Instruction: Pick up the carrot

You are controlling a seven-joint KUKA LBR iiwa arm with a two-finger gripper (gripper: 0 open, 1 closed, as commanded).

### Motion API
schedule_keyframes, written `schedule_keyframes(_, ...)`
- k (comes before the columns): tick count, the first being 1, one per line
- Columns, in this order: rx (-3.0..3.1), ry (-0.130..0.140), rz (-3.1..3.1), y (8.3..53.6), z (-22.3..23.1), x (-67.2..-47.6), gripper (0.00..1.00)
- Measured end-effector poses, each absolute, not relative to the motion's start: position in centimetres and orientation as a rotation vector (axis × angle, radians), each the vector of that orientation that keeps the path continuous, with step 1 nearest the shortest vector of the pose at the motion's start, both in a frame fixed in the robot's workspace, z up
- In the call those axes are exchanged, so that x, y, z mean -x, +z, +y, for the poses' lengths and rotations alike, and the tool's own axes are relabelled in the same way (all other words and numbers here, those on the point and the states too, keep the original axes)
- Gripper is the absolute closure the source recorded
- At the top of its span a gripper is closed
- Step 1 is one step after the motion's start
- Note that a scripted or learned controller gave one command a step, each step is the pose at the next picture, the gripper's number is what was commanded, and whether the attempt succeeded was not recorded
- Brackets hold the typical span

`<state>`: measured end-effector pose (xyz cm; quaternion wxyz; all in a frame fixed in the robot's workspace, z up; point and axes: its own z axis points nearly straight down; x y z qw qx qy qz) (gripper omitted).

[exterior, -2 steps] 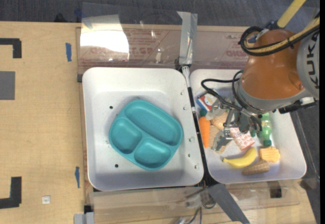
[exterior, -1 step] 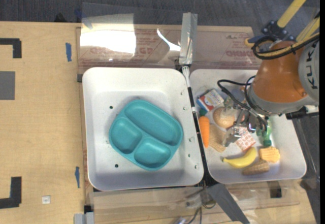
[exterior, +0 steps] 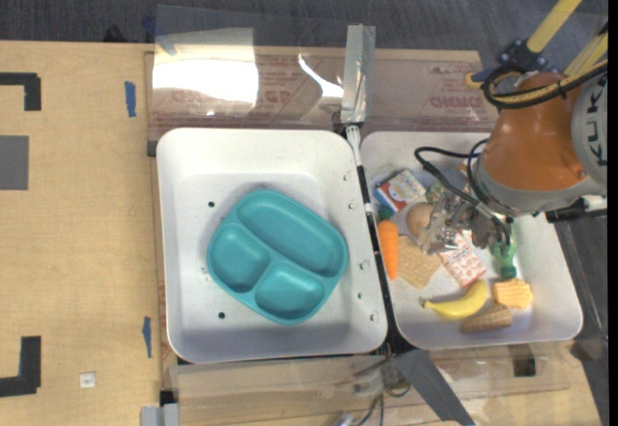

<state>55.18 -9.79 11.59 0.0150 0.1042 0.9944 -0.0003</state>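
The carrot point(exterior: 388, 248) lies lengthwise along the left wall of the right bin point(exterior: 565, 316), just left of a tan cracker point(exterior: 417, 268). The gripper point(exterior: 452, 226) hangs above the middle of that bin, right of the carrot and apart from it; whether it is spread or closed I cannot tell. A banana point(exterior: 457, 302) lies near the front. The left bin point(exterior: 183, 173) holds a teal divided plate point(exterior: 277, 254).

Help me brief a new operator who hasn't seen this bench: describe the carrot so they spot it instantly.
Look at the right-hand white bin. Along its left wall lies the carrot, lengthwise beside a tan cracker. It is the only plain orange, tapered piece there; the banana and corn are yellow.
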Motion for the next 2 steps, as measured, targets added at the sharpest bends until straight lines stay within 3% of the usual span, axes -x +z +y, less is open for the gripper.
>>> schedule_keyframes(1,-0.461,0.004,3.099,18.8,-5.0,-49.6,1.0)
schedule_keyframes(2,-0.531,-0.001,3.098,16.2,-12.1,-48.8,1.0)
